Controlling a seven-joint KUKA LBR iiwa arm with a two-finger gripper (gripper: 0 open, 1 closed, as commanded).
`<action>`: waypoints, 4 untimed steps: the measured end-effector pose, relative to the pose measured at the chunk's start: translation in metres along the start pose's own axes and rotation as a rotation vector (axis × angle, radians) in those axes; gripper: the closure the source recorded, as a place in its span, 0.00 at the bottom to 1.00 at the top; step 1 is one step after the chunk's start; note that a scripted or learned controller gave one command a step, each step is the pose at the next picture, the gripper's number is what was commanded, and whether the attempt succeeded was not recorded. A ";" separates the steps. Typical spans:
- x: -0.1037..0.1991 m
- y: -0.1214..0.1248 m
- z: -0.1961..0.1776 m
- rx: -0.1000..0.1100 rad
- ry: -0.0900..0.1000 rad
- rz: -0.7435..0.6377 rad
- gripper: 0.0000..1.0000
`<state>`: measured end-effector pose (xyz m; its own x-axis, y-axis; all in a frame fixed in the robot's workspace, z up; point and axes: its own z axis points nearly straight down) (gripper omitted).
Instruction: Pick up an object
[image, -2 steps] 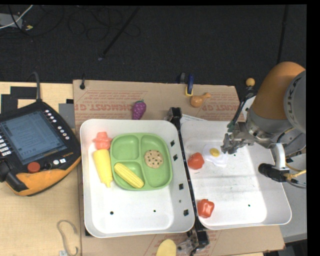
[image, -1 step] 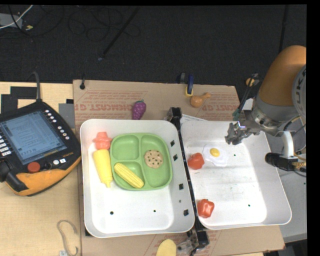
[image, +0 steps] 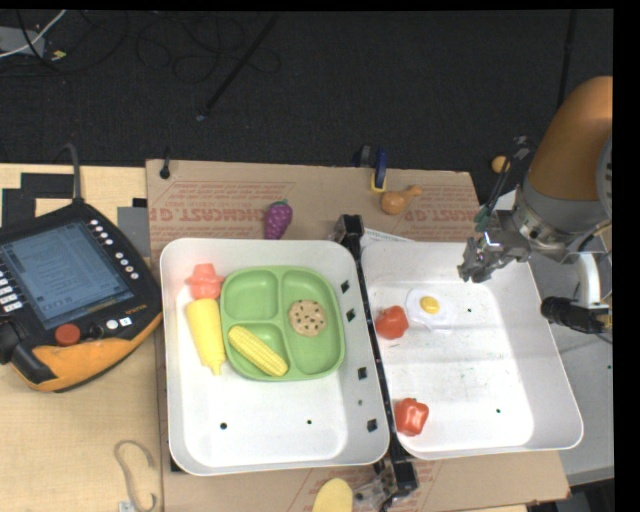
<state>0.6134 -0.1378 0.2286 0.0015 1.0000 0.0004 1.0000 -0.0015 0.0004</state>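
The right bin (image: 520, 400) holds a red tomato (image: 391, 322), a fried egg (image: 429, 305) and a red pepper (image: 410, 416). My gripper (image: 478, 266) hangs over this bin's far part, up and to the right of the egg and apart from it. In the left bin (image: 260, 430) a green divided plate (image: 262, 300) carries a cookie (image: 307, 317) and a corn cob (image: 258, 351). A yellow bottle (image: 206, 333) and a pink-red piece (image: 204, 282) lie beside the plate on its left.
Purple grapes (image: 278, 218) and an orange-brown toy (image: 398, 200) lie on the cardboard behind the bins, near a blue clamp (image: 379, 170). A yellow toy (image: 333, 495) sits at the front edge. A teach pendant (image: 70, 290) rests at the left.
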 end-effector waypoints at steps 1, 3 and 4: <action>0.044 -0.012 -0.006 0.003 0.002 -0.003 1.00; 0.139 -0.024 -0.010 0.005 0.002 -0.005 1.00; 0.166 -0.035 0.005 0.006 0.001 -0.002 1.00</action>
<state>0.5782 0.0280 0.2240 -0.0005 1.0000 0.0010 1.0000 0.0005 -0.0054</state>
